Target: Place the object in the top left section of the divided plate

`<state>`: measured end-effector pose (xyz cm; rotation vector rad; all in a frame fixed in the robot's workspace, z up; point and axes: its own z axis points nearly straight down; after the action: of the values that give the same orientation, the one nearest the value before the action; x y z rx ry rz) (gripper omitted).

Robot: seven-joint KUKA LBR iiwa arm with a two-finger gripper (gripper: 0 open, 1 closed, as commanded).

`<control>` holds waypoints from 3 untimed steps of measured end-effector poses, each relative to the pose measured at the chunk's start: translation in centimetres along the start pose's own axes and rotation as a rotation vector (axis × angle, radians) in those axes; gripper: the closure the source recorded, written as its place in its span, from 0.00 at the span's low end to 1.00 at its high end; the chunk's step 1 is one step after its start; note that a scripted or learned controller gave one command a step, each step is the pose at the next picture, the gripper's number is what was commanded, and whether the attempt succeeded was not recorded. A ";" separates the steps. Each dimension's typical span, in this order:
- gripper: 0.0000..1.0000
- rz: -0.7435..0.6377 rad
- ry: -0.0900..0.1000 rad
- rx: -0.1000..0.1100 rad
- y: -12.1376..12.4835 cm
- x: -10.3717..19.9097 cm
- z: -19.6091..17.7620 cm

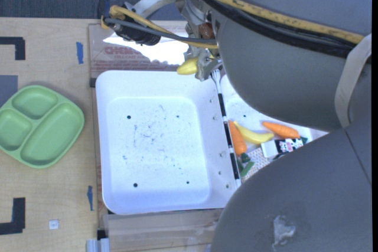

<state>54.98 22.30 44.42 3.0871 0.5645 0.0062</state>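
Observation:
A green divided plate [40, 126] lies on the wooden bench at the far left, outside the bins. My gripper [205, 66] hangs over the far right corner of the left bin [104, 127]. A small yellow object [188, 68] sticks out to the left from between its fingers, and the gripper is shut on it. The arm's grey body covers most of the right side of the view.
In the right bin [236, 104], partly hidden under the arm, lie an orange carrot [237, 138], a yellow banana-like piece [255, 134], a second carrot [280, 128] and a black-and-white item [289, 144]. Cables [147, 29] loop behind the left bin.

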 end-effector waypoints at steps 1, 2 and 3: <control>1.00 -0.089 -0.006 0.003 2.6 7.2 1.0; 1.00 -0.131 -0.009 0.005 2.5 7.5 20.9; 0.00 -0.131 -0.009 0.006 2.5 7.6 20.8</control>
<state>63.02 22.58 23.61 3.0473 0.7658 -0.0090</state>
